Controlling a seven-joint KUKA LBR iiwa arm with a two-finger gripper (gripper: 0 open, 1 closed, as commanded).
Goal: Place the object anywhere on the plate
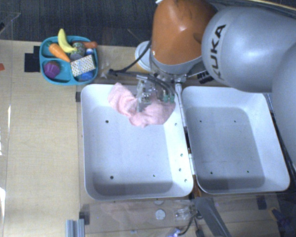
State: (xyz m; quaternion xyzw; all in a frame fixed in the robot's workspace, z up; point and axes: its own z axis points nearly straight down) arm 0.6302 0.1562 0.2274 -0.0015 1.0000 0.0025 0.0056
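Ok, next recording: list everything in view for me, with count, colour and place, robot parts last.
pink cloth: 1, pink, crumpled at the far edge of the left bin, under the gripper
left bin: 1, white, centre of the bench
right bin: 1, white, beside the left bin
sectioned plate: 1, blue, on the bench beyond the left bin's far left corner
toy food on the plate: several pieces, among them a yellow banana, an orange carrot and a purple piece
arm: 1, grey with orange band, reaching in from the right
gripper: 1, metallic, over the cloth
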